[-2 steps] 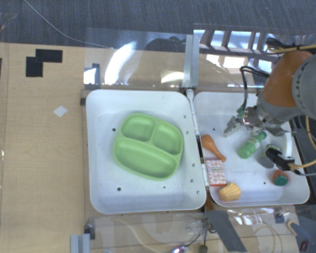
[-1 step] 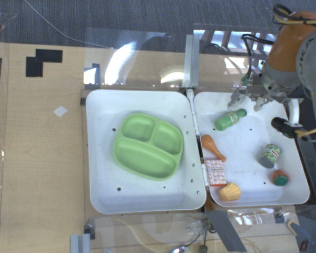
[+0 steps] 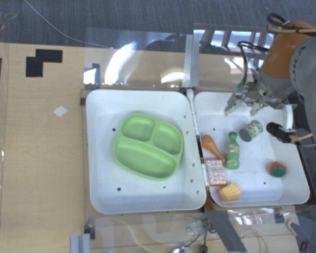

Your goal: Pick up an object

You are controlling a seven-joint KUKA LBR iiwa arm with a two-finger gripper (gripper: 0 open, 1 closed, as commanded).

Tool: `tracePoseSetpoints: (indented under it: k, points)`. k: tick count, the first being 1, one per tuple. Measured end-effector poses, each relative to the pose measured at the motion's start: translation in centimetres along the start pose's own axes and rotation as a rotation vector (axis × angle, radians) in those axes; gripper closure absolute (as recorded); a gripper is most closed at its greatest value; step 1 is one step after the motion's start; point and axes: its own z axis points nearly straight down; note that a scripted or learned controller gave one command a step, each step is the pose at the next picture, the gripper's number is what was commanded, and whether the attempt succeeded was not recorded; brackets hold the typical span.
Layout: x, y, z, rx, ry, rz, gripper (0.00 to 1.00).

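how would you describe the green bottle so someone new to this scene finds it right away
Start at the right bin, the one crowded with small items, not the one holding the green tray. Near its middle lies the green bottle, neck pointing to the far side, between the orange drumstick and the can. It is the only see-through green thing there.

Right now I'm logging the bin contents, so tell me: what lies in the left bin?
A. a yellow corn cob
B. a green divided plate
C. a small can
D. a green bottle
B: the green divided plate lies alone in the left bin, while the green bottle, the yellow corn cob and the small can all lie in the right bin.
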Motion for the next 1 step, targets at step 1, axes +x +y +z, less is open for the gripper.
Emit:
tracePoseSetpoints:
  k: [1]
  points:
    - [2.22, -5.44, 2.97, -0.009, -0.001, 0.005, 0.00]
